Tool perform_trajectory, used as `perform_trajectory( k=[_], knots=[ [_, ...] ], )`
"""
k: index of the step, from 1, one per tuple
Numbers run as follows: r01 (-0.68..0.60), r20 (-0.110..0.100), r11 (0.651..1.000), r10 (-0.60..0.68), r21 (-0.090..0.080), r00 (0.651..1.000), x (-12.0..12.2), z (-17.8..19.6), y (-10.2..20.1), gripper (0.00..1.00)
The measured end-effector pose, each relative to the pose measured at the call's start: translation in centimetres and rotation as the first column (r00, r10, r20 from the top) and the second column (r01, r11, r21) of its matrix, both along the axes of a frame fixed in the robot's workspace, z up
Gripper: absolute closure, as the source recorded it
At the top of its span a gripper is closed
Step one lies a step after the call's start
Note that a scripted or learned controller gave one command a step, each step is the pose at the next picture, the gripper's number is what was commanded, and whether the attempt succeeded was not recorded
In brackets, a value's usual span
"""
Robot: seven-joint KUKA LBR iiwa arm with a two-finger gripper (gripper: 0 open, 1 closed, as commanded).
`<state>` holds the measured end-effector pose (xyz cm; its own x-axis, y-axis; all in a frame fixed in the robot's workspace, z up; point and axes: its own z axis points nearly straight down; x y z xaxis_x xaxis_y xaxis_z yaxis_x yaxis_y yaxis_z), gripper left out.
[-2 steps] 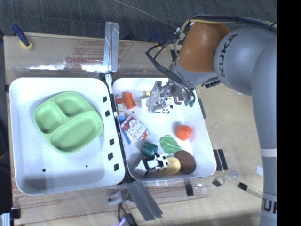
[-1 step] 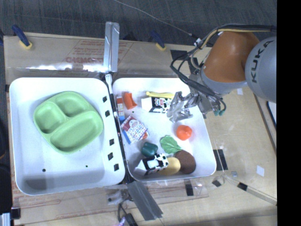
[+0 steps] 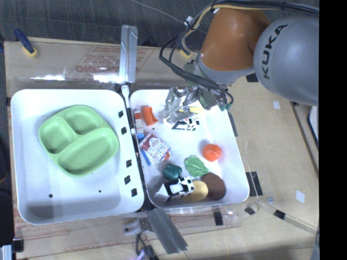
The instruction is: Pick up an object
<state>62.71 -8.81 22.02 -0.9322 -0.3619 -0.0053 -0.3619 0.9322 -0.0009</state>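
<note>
My gripper (image 3: 181, 106) hangs over the far end of the right bin (image 3: 230, 145), under the arm's orange band. Just below it lies a small black-and-white object (image 3: 185, 125), and a small orange item (image 3: 147, 115) sits to its left by the bin wall. Nothing shows between the gripper's tips. A red-and-white packet (image 3: 154, 149) lies in the middle left of the bin. An orange ball (image 3: 212, 152) rests toward the right. At the near end cluster a green leafy piece (image 3: 195, 166), a dark green item (image 3: 172, 171), a black-and-white cow toy (image 3: 179, 187), a yellow piece (image 3: 198, 189) and a brown one (image 3: 216, 186).
The left bin (image 3: 32, 199) holds a green divided plate (image 3: 79, 138). A metal divider strip (image 3: 128, 53) stands between the bins at the far side. Cables loop from the arm above the right bin's far edge. A blue clip (image 3: 25, 42) lies at the bench's far left.
</note>
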Motion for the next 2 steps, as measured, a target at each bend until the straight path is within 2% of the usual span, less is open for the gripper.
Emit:
perform_trajectory(
  k=[1, 2],
  knots=[
    [-0.002, 0.003, 1.000, 0.002, -0.001, 1.000, 0.1, 1.1, 0.0, 1.00],
    [-0.114, -0.003, 0.993, 0.114, -0.002, 0.993, 2.3, -2.1, -5.5, 1.00]
  ],
)
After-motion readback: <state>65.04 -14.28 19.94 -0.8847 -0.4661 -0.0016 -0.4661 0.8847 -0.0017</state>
